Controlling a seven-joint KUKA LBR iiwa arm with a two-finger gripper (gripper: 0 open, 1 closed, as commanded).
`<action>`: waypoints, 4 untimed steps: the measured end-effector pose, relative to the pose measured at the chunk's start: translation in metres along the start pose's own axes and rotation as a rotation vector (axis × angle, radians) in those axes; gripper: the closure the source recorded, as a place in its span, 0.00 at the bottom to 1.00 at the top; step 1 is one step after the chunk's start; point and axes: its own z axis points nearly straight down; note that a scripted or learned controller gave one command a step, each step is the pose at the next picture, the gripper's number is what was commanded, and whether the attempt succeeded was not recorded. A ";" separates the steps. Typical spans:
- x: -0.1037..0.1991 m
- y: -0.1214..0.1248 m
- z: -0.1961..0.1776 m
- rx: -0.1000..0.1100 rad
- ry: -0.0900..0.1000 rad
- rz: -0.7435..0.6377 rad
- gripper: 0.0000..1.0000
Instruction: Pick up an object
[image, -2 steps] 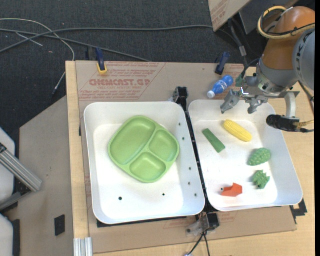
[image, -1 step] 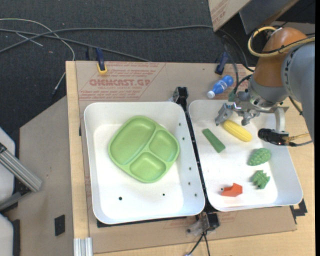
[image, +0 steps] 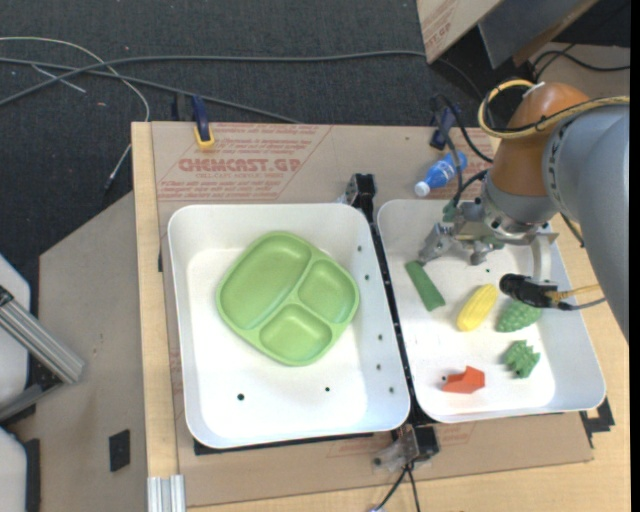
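The pincer (image: 478, 243) hangs over the right bin (image: 570, 395); open or closed, I cannot tell. Corn (image: 477, 307) lies below it, a green plate (image: 288, 297) left.

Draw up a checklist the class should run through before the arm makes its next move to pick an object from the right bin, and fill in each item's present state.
1. Targets present in the right bin: green stick, yellow corn, two green leafy pieces, orange piece. Ok.
2. Gripper over the right bin, at its far end: ok.
3. Gripper above a target: not ok; it sits beyond the green stick.
4. Finger opening: cannot tell.
5. Objects spaced for a clean grasp: the corn and the upper leafy piece lie close together; the rest lie apart. Partly ok.
6. Anything held already: cannot tell.
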 end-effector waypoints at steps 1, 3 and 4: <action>0.000 0.002 -0.015 -0.008 -0.001 -0.001 1.00; -0.001 0.008 -0.119 -0.015 -0.003 -0.002 1.00; -0.001 0.009 -0.123 -0.010 -0.002 -0.001 1.00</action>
